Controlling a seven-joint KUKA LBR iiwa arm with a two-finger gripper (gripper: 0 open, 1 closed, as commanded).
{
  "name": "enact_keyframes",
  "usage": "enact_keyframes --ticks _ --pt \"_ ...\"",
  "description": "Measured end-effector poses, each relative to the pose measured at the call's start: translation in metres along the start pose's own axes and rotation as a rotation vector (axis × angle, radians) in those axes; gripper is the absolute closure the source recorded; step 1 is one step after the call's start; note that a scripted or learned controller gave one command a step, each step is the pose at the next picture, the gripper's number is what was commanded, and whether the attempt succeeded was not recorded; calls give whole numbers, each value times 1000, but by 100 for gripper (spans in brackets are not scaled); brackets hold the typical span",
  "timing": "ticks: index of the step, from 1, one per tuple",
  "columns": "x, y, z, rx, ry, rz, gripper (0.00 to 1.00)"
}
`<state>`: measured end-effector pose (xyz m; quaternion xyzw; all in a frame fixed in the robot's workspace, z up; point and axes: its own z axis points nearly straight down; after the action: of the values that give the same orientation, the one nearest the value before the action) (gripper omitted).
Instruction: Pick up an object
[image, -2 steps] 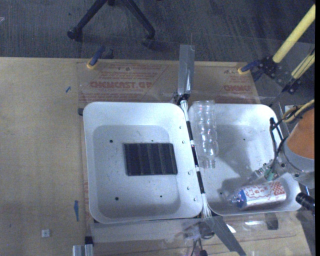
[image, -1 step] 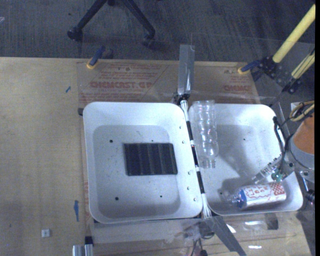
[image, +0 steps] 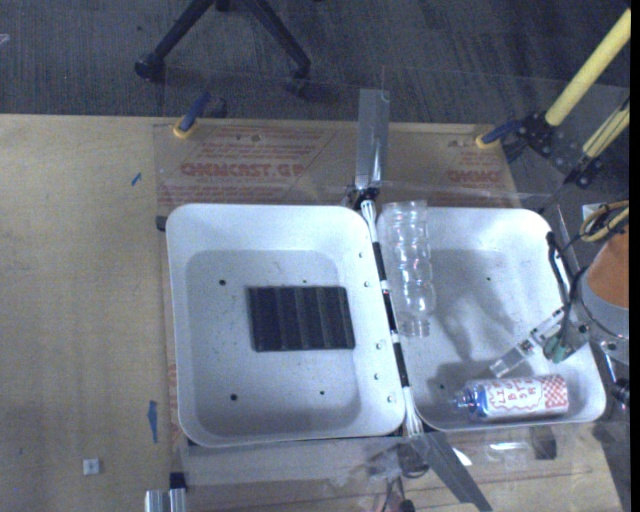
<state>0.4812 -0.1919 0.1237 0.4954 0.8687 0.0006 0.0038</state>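
Observation:
A dark ribbed rectangular block (image: 300, 318) lies flat in the middle of the left bin (image: 200, 250). In the right bin (image: 500, 240), a clear plastic bottle (image: 410, 265) lies along the left wall with its cap toward the front. A red-and-white checkered tube (image: 518, 396) with a blue tip lies on its side near the front wall. My gripper (image: 515, 358) reaches in from the right and hangs low, just above and behind the checkered tube. Nothing is seen held in it.
The arm's orange band (image: 612, 280) sits over the right rim of the right bin. Cables (image: 560, 270) run along that rim. A metal divider rail (image: 385, 300) separates the bins. Clamps and a yellow pole (image: 590, 65) stand at the back right.

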Motion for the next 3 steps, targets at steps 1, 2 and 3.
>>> enact_keyframes --ticks 1,2,3 --pt "-16 89 31 1 3 -87 0" --pt "-56 90 37 0 0 272 0" --pt "-65 179 6 3 2 310 0"
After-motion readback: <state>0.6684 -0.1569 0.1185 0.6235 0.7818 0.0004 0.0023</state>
